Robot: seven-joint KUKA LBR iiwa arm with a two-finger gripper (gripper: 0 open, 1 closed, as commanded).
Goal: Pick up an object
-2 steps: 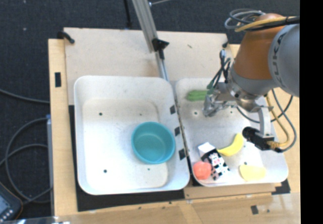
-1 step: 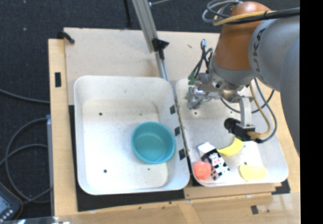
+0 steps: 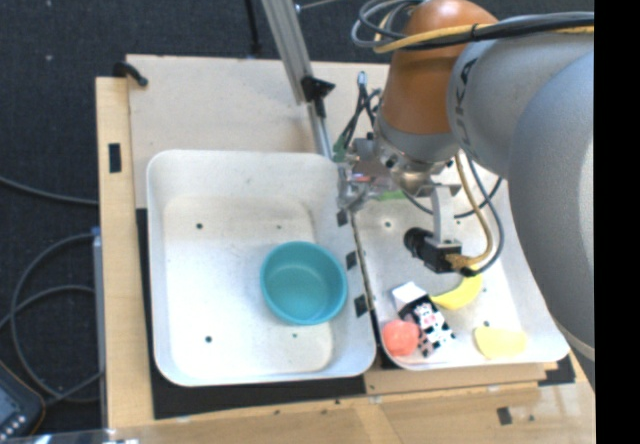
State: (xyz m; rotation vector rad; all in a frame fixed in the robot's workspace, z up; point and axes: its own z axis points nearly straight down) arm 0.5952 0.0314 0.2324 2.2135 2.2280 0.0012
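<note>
The gripper (image 3: 352, 194) is being held over the right bin (image 3: 520, 317); its grip cannot be told.

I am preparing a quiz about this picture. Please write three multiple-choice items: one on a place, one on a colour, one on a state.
1. Where is the bowl?
A. left bin
B. right bin
C. on the bench outside the bins

2. What colour is the ball?
A. green
B. pinkish red
C. black

3. How does the bowl stand?
A. upside down
B. on its side
C. upright, mouth up

Answers:
1 A, it sits in the left bin, near the divider.
2 B, the ball at the right bin's front edge is pinkish red.
3 C, its open inside is visible.
</note>
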